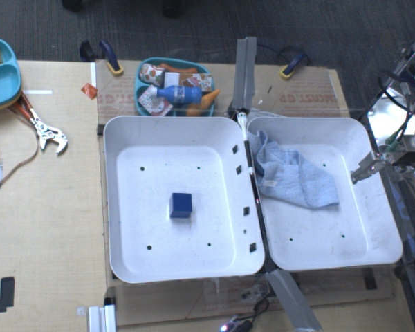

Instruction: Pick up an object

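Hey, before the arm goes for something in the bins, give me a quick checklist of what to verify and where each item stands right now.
1. A thing to pick is in view: ok. A blue block sits in the left bin.
2. Block stands free of the walls: ok, bare floor all around it.
3. Second candidate: ok. A blue cloth lies crumpled in the right bin, against its left wall.
4. Tool clear of both things: ok, it is at the right bin's right edge, apart from the cloth.
5. Tool fingers ready: cannot tell.
6. Tool carries nothing: cannot tell.
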Available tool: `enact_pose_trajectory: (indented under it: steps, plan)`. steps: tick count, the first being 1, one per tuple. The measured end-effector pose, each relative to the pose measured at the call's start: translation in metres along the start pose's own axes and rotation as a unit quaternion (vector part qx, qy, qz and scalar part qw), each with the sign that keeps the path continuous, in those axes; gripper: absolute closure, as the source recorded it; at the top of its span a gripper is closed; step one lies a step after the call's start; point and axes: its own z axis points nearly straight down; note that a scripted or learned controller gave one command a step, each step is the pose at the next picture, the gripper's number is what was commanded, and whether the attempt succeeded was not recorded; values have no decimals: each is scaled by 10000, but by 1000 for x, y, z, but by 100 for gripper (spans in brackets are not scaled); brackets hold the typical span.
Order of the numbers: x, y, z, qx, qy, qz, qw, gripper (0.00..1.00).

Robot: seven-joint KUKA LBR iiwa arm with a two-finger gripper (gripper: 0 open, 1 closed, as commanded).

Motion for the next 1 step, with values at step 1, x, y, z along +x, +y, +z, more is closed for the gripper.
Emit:
enact_pose_trajectory:
  steps: [1]
  plan:
    - [6,-21,1,4,1,1425,9898,0]
